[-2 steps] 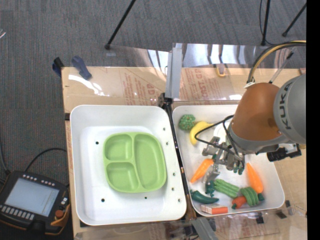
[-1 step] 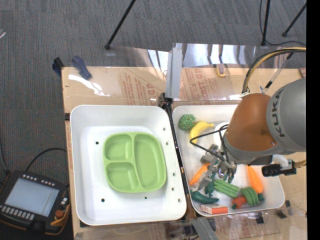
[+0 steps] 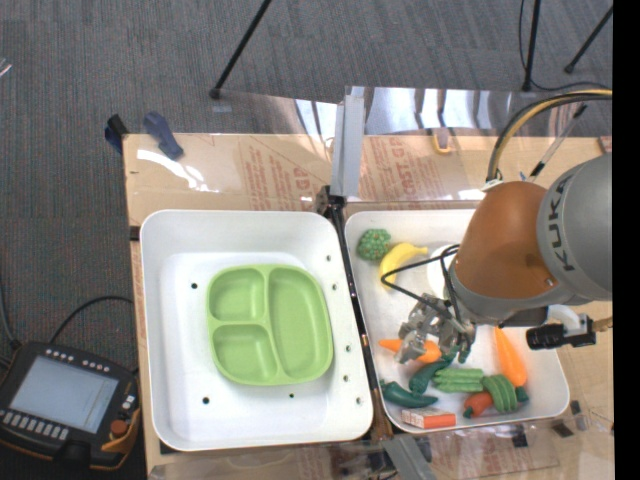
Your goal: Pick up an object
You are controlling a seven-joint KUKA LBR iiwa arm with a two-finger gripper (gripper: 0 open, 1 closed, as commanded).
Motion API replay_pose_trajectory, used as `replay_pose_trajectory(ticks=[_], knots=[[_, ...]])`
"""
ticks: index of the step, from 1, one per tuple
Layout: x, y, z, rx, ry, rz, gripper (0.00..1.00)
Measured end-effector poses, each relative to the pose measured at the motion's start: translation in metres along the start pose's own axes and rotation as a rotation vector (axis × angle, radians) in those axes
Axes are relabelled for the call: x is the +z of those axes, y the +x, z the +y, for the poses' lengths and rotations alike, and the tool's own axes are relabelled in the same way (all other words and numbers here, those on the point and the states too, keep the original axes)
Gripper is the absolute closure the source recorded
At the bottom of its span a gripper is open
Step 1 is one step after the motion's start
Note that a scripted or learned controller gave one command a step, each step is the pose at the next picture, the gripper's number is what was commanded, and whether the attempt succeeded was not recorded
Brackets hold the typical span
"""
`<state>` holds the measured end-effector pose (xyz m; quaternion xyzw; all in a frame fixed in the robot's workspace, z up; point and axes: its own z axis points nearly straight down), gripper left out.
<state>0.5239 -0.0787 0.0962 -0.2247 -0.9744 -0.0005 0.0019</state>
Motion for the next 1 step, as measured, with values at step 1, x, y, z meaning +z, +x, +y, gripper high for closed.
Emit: replay_pose_trajectory(ticks=[1], knots=[[-0.0934,-0.0540,0.0865,0.522,-0.003,-0.006,1.00]])
